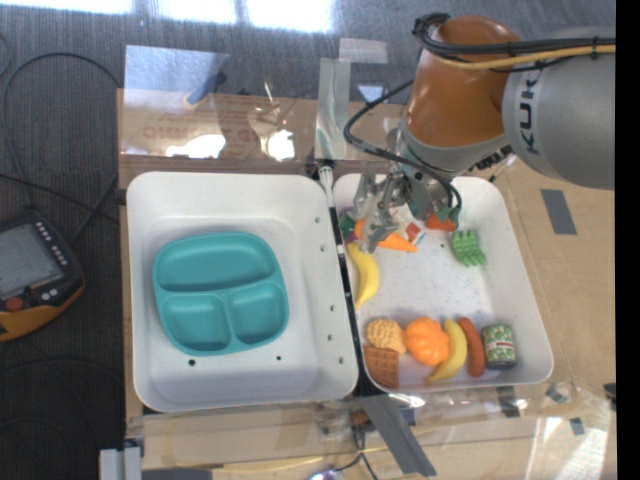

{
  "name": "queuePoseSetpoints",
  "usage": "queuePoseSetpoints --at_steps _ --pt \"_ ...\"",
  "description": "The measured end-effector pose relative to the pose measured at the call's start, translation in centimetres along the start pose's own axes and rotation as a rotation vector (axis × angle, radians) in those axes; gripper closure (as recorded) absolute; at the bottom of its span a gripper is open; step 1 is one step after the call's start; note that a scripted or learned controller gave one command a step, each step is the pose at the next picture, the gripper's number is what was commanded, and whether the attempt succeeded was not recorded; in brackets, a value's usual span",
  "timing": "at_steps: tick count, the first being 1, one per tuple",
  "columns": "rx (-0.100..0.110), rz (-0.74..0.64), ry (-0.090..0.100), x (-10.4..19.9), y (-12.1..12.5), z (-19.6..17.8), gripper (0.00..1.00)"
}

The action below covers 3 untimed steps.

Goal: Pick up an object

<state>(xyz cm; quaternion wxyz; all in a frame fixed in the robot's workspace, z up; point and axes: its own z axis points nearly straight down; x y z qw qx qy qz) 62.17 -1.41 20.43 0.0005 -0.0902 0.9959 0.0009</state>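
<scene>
Toy foods (440,346) line the right bin's (528,298) near wall; whether the jaws (385,218) are clenched cannot be told.

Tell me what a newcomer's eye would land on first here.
The grey arm's orange band looms over the right bin, its end effector low at the far-left corner. Bright toy food lines that bin's near edge: an orange pumpkin, a banana, a can. In the left bin lies a teal divided plate.

Grey arm (570,118) lettered KUKA, broad orange band (460,73), black cables (440,38) looped over that band, metallic gripper (385,218) beneath.
</scene>
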Motion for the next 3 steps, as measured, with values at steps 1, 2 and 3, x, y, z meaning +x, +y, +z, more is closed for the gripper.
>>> queuePoseSetpoints --at_steps 1,2,3 --pt "0.001 -0.132 0.003 6.0 -6.9 5.5 1.00" --pt "0.000 -0.041 -0.001 3.0 -3.9 -2.5 1.00" --pt "0.000 -0.275 -0.001 -1.3 -8.0 -2.7 1.00"
